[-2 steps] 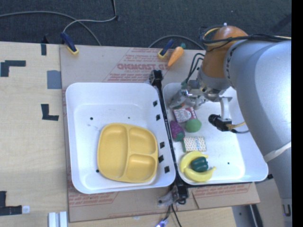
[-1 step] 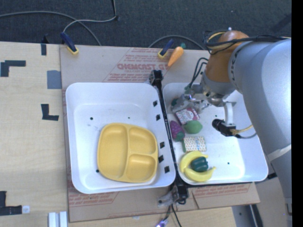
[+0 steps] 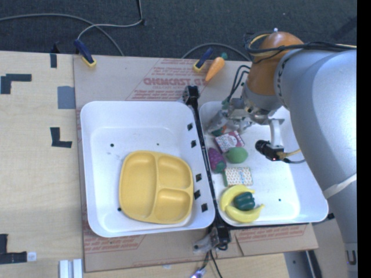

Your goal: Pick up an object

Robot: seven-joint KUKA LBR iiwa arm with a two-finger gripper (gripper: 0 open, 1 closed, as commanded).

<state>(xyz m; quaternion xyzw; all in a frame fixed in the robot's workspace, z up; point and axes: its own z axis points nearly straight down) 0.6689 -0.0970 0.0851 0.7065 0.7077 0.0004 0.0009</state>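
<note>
My gripper is low in the far left corner of the right bin, under the orange band of the arm. Just in front of it lies a pink and white packet, with a green ball touching the packet's near side. A purple toy lies by the bin's left wall. Nearer the front sit a checkered cracker, a yellow banana and a dark green pepper resting on the banana. The gripper's tips are hidden against the clutter.
The left bin holds a yellow divided plate. An orange carrot lies on the cardboard behind the bins, next to a blue clamp. The grey arm covers the right bin's far right part.
</note>
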